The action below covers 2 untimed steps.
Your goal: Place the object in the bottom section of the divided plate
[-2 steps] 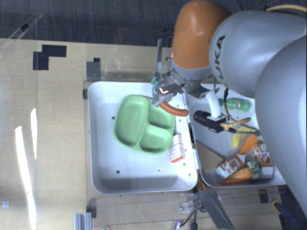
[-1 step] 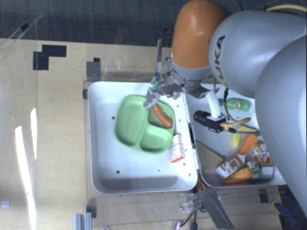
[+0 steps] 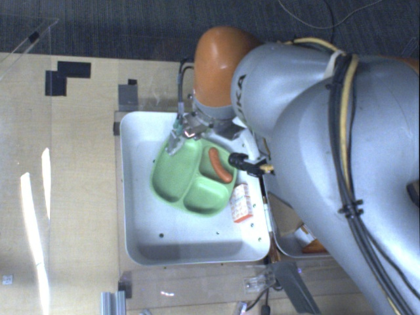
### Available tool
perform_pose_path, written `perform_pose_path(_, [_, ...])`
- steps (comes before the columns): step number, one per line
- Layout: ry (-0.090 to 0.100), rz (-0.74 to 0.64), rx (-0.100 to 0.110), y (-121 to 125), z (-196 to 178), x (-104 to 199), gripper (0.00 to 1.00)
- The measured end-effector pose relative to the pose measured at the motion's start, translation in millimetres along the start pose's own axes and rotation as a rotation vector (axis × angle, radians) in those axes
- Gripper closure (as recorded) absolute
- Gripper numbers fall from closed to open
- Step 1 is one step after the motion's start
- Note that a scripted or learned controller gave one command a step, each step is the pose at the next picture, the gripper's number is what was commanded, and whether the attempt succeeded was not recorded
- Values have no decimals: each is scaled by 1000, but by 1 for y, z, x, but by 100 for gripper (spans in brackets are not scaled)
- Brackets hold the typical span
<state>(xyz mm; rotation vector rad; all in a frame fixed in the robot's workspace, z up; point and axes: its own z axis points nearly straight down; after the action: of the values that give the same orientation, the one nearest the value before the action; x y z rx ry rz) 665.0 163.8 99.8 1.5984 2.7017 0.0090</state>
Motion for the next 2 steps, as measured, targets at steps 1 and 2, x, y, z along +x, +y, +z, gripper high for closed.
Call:
perform_pose_path(1, [-15,367,22,26,6,34,0])
perform_pose_path(2, [7,153,0,14,7,16,0])
